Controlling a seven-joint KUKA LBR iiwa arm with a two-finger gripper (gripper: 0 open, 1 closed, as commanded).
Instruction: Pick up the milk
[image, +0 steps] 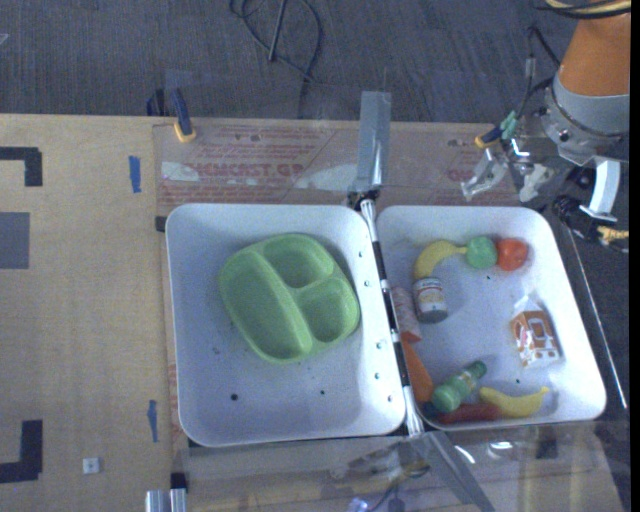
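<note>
The milk is a small white carton with orange print. It lies on its side near the right wall of the right bin. My gripper hangs above the bench just beyond that bin's far rim, up and a little left of the milk. Its fingers are spread open with nothing between them. The orange band of the arm is at the top right corner.
The right bin also holds a banana, a green fruit, an orange fruit, a small jar, a green bottle, a second banana and a carrot. A green divided plate lies in the left bin.
</note>
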